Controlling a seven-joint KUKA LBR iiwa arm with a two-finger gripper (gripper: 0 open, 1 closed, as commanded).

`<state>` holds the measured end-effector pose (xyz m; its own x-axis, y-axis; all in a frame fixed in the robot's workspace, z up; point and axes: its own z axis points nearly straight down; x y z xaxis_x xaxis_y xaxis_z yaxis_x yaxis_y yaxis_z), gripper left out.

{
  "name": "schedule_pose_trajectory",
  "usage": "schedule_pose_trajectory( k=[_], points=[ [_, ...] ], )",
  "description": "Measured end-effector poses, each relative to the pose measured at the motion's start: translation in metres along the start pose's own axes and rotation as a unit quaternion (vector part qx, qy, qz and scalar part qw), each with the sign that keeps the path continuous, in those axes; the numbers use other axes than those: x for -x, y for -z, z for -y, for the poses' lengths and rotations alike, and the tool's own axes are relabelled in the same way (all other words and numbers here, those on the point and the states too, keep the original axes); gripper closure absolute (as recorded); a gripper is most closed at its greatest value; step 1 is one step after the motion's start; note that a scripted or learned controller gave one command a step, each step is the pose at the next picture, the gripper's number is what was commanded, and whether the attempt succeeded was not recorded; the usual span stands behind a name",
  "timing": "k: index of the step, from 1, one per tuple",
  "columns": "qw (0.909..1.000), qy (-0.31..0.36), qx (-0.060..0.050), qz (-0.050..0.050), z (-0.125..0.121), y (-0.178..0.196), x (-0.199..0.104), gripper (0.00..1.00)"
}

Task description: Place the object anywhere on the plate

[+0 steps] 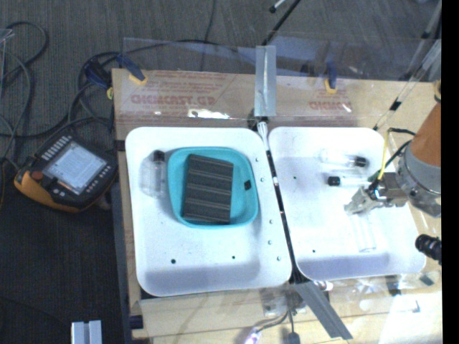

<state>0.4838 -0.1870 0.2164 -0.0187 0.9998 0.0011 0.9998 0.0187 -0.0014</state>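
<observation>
A teal plate (pixel 247 206) lies in the left bin (pixel 150 264), and a dark grey ribbed block (pixel 208 188) rests flat on it. A small black piece (pixel 247 185) sits at the plate's right rim. Just left of the plate lies a clear vial with a black cap (pixel 153 170). My gripper (pixel 361 203) hangs low over the right bin (pixel 315 260), right of its middle. It is above and between a clear vial with a black cap (pixel 344 161), a small black-capped piece (pixel 334 181) and a clear tube (pixel 366 236). I see nothing held in it.
A metal divider (pixel 276 192) separates the two bins. A cardboard panel (pixel 215 95) lines the back of the bench. A teach pendant (pixel 68 170) lies on the floor at the left.
</observation>
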Motion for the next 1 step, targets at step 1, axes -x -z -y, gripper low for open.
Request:
schedule_pose_trajectory(
  k=[1],
  points=[
    [1.0000,0.000,0.000,0.000,0.0000,0.0000,0.0001,0.00]
  ],
)
